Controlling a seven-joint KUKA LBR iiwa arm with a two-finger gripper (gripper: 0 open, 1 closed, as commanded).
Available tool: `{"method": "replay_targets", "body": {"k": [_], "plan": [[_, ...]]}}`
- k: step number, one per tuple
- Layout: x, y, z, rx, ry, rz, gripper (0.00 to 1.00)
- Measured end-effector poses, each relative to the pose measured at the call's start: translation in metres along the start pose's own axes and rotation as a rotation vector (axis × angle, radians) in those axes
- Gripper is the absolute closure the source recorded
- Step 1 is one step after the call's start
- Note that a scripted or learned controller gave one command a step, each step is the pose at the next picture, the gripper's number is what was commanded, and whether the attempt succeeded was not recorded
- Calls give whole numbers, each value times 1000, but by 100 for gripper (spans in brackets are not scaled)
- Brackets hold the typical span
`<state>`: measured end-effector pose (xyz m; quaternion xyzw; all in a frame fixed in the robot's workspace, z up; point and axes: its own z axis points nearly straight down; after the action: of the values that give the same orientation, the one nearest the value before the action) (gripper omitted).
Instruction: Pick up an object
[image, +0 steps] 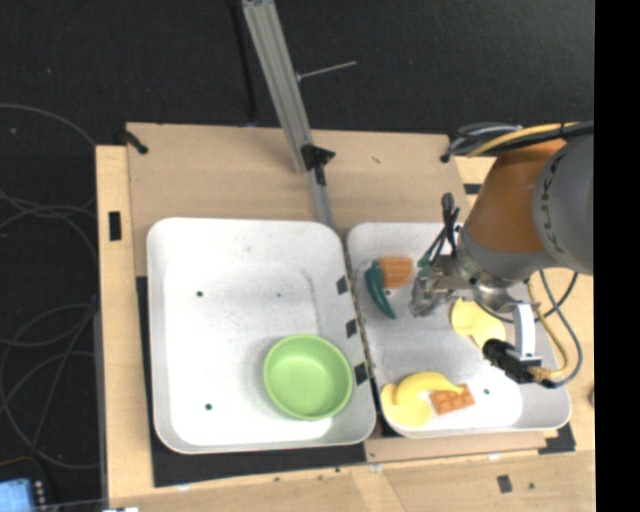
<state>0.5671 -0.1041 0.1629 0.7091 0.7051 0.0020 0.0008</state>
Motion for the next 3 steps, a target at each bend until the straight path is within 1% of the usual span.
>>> {"method": "replay_targets", "body": {"k": [1,2,3], "plan": [[-3,3,-43,-2,-2,-8,100],[-4,4,-60,2,-1,-8,100],[43,19,-53,2,-1,-12,100]]}}
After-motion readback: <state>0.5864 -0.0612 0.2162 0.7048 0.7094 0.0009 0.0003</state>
